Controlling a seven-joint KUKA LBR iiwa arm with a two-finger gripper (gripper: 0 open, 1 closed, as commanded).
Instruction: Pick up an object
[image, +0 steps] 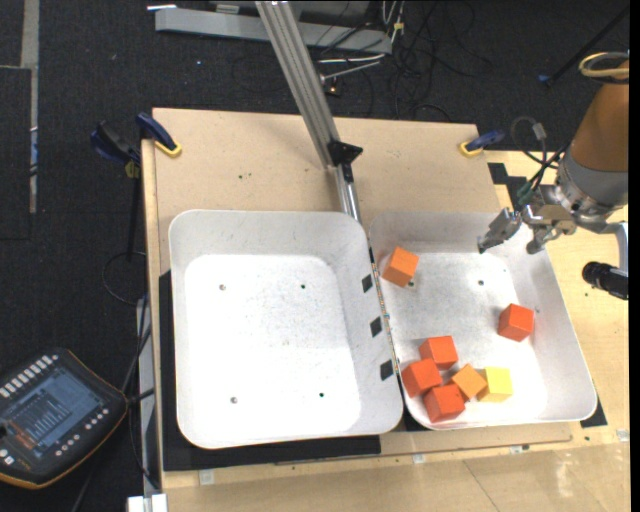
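Right now I see the gripper (517, 233) hanging over the far right corner of the right bin (560, 330), its two fingers spread apart with nothing between them. Most of the arm (600, 150) is cut off by the picture's right edge, so I only get the wrist and the orange band. One orange block (401, 266) sits alone near the divider, tilted against the bin's sloping wall. Another orange block (516, 321) lies by itself toward the right side. Near the front, a cluster of orange blocks (436, 376) and a yellow block (497, 383) sit touching; their edges overlap, so I can't separate them cleanly. The left bin (270, 320) sits alongside.
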